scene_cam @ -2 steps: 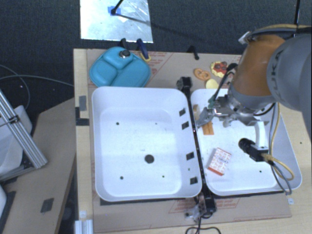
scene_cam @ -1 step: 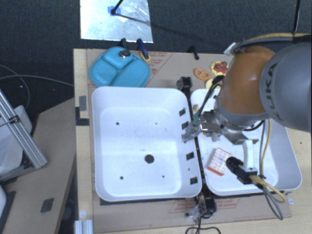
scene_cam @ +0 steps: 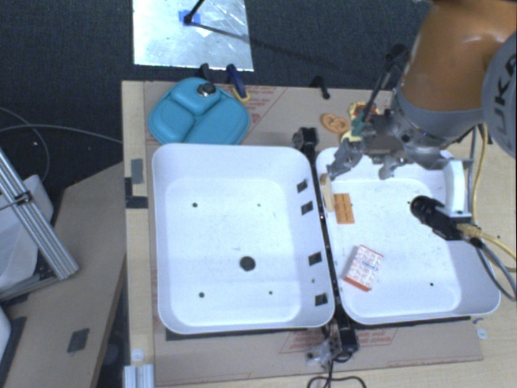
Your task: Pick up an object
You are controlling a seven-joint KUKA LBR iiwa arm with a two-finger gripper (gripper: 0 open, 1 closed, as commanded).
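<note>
Just below the spread, empty jaws (scene_cam: 365, 165), an orange block (scene_cam: 343, 208) lies apart.

The gripper (scene_cam: 365, 165) hangs over the right bin (scene_cam: 477, 293), above an orange block (scene_cam: 343, 208) and a red-white packet (scene_cam: 364, 267).

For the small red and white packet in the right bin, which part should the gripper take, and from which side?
Come straight down on the red and white packet and close across its shorter width. It seems to lie flat on the right bin floor, turned at a slant, well away from the walls, so rotate the gripper to match that slant.
</note>
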